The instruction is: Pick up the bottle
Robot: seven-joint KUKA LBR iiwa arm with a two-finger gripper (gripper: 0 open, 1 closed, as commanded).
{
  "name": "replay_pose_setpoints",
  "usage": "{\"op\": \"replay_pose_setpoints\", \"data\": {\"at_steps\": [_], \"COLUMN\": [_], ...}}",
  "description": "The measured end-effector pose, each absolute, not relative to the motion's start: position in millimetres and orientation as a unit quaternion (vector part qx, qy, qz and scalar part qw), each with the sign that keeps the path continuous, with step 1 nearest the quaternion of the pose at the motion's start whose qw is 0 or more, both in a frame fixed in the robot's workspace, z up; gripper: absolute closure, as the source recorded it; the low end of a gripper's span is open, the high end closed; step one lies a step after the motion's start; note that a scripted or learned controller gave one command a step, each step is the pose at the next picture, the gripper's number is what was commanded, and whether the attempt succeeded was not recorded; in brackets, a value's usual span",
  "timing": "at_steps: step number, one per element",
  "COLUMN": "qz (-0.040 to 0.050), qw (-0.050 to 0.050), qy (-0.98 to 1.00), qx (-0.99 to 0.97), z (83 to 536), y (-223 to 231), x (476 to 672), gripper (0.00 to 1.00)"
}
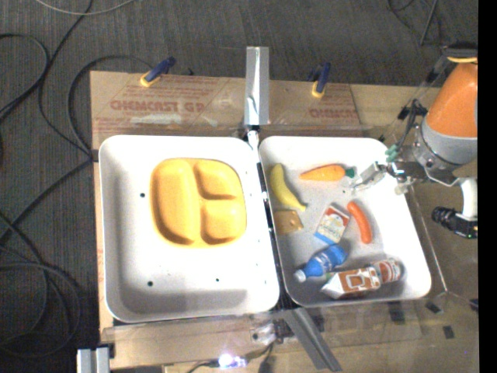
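Note:
A small blue bottle (324, 259) with a white cap lies on its side near the front of the right bin (411, 231), cap pointing front-left. My gripper (371, 176) hangs over the back right part of that bin, just right of a carrot (322, 173). It is well behind the bottle and nothing shows in it. The grey and orange arm (450, 123) comes in from the right edge.
The right bin also holds a banana (281, 188), a brown cracker (290, 221), a small carton (331, 224), a red sausage (360, 221) and a brown and white carton (362, 279) touching the bottle's front. A yellow divided tray (199, 200) sits in the left bin (124, 286).

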State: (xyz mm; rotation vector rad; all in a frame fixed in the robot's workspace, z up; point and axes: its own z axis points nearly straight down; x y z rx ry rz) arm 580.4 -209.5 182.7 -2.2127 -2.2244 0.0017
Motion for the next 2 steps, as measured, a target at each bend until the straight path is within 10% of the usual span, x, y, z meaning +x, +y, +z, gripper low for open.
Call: {"op": "replay_pose_setpoints", "data": {"at_steps": [2], "qz": [-0.0027], "qw": [-0.005], "qy": [-0.597], "qx": [-0.802], "z": [88], "y": [-105], "x": [487.1], "gripper": [0.0]}}
